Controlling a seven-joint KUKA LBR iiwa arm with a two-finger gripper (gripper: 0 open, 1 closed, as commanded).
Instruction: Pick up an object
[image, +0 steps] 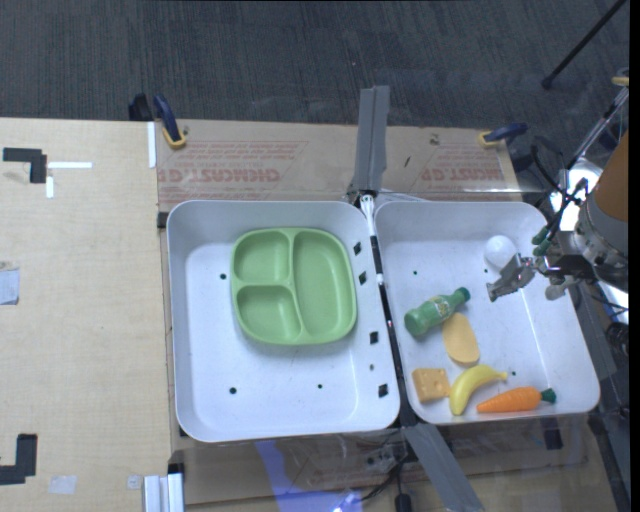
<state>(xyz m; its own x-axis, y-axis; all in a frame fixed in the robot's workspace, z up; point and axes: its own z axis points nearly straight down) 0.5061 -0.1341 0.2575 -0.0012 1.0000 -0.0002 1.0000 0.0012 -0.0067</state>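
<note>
The right bin holds a green bottle lying on its side, a flat orange-yellow oval piece, a yellow banana, an orange carrot, a square yellow cracker-like block and a small white ball. My gripper hangs over the upper right part of this bin, right of the bottle and just below the white ball. It is open with nothing between its fingers.
A green three-compartment plate lies in the left bin. A raised divider separates the two bins. Cables and the arm's body crowd the right edge beyond the right bin.
</note>
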